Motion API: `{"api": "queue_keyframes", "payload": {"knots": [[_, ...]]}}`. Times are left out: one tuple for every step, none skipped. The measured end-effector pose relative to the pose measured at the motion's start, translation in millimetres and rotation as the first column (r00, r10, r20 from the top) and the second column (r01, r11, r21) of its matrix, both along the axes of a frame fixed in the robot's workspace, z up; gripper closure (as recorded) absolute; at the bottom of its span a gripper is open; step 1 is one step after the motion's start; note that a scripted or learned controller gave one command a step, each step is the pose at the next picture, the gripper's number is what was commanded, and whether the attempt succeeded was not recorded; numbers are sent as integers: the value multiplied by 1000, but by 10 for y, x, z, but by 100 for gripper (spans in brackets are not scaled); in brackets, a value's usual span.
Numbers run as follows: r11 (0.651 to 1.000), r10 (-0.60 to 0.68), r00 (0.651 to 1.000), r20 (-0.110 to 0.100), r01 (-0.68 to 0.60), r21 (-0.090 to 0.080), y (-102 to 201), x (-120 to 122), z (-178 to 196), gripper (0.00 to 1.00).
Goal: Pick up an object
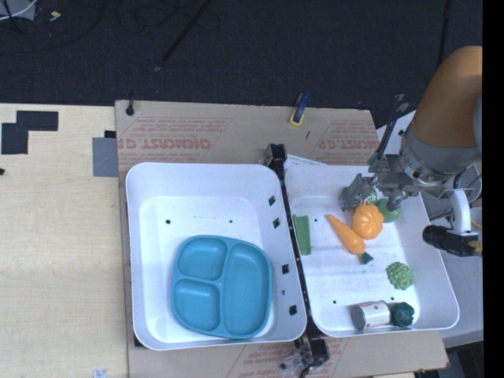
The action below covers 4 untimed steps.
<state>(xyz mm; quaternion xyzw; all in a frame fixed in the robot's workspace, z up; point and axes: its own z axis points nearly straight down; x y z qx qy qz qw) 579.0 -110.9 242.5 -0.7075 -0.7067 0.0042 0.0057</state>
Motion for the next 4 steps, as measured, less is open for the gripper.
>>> {"api": "queue_keyframes", "payload": {"knots": [[1000, 2, 1000, 13, -2, -2, -2, 23, 67, 0], [1000, 2, 1000, 5, -2, -1, 0, 35, -579, 0], [1000, 1, 1000, 7, -1, -1, 10, 112, -1175, 0], [1000, 0, 1000, 8, 0, -1, 36, 105, -1576, 0]]}}
